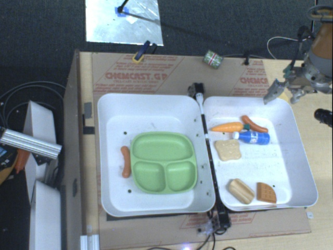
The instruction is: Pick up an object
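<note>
The right bin (301, 160) holds an orange carrot (226, 127), a red sausage (255, 124), a blue and white bottle (252, 137), a pale toast slice (228, 150), a bread roll (241, 190) and a brown cracker (266, 192). In the left bin (112, 139) lie a green divided plate (164, 161) and a brown sausage (125, 161). My gripper (285, 94) hangs over the right bin's far right corner, above and to the right of the red sausage. It is open, its two fingers spread with nothing between them.
Cardboard lies under both bins. A small green can (213, 59) and a yellow and blue clamp (143, 51) sit at the far edge of the bench. Cables and metal parts crowd the left side.
</note>
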